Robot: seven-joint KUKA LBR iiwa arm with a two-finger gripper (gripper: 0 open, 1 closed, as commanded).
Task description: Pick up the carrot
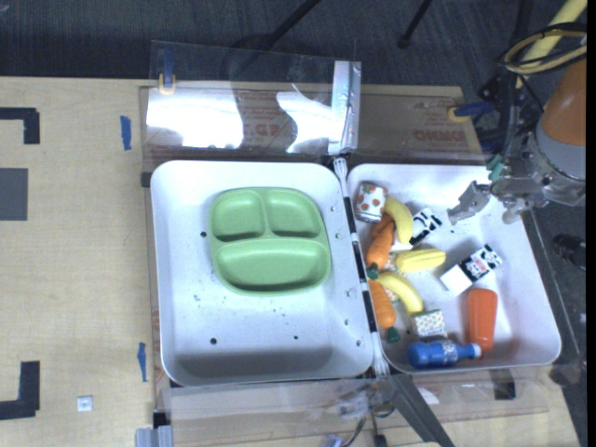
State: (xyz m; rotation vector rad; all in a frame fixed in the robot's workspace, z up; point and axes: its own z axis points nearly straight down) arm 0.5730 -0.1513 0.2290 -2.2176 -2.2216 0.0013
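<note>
A: We are starting at the gripper (487, 203). Its fingers (466, 203) are standing apart with nothing between them, hanging over the upper right part of the right bin (545, 338).

B: So we are gripping nothing. How far along are we judging the job to be?

A: We are reading it as barely begun. The reach is not made, the grasp is not made, the lift is not made.

B: And where is the carrot (379, 241) lying?

A: We are taking the right bin's left wall as our mark. The carrot is lying just beside that wall, about halfway down it, slanted, with its thin green end pointing down. The fingers are sitting well apart from it, toward the bin's opposite side and a little higher.

B: What are we seeing crowding it?

A: A yellow banana (400, 218) is touching it on the side away from the wall, and a spotted block (371, 200) is sitting just above it. A second orange piece (383, 306) is lying farther down the same wall; we cannot tell whether that is another carrot.

B: And past the wall?

A: The left bin (177, 268) is holding a green divided plate (270, 239).
</note>
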